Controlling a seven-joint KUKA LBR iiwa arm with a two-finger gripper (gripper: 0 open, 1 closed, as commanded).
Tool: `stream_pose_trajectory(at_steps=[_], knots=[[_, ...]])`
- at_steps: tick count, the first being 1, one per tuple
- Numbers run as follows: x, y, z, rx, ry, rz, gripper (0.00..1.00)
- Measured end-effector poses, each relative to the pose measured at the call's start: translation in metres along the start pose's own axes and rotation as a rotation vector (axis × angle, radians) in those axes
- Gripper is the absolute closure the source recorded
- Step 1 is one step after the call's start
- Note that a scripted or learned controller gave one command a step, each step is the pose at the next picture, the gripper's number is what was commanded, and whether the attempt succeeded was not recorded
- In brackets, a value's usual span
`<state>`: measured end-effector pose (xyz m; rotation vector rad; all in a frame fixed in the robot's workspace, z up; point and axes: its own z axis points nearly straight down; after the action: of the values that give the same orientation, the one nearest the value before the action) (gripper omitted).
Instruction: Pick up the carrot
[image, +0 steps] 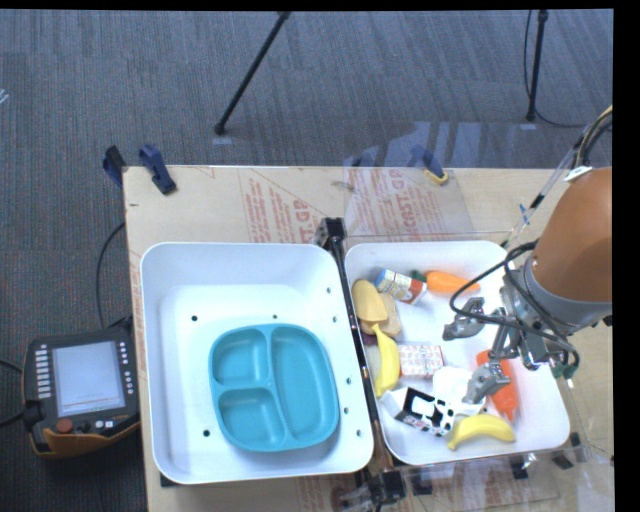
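Note:
An orange, tapered carrot (447, 282) lies near the back wall of the right bin (470, 250), beside a small can (403, 286). My gripper (490, 381) hangs low over the right side of that bin, well in front of the carrot and to its right. Directly under and beside the gripper lies a second orange-red piece (507, 398), partly hidden by the gripper; I cannot tell whether the gripper touches it.
The right bin also holds a banana (385, 362) by its left wall, another banana (482, 431) at the front, a pink packet (421, 358), a black-and-white box (428, 411) and a pale yellow item (368, 303). A teal divided plate (272, 386) lies in the left bin (170, 300).

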<state>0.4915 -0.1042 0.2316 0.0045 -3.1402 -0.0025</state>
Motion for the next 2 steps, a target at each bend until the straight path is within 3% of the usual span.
stream_pose_trajectory(at_steps=[1,2], knots=[[-0.081,-0.063,0.109,-0.003,0.009,0.016,0.0],[-0.136,-0.082,0.139,-0.001,-0.001,0.119,0.0]])
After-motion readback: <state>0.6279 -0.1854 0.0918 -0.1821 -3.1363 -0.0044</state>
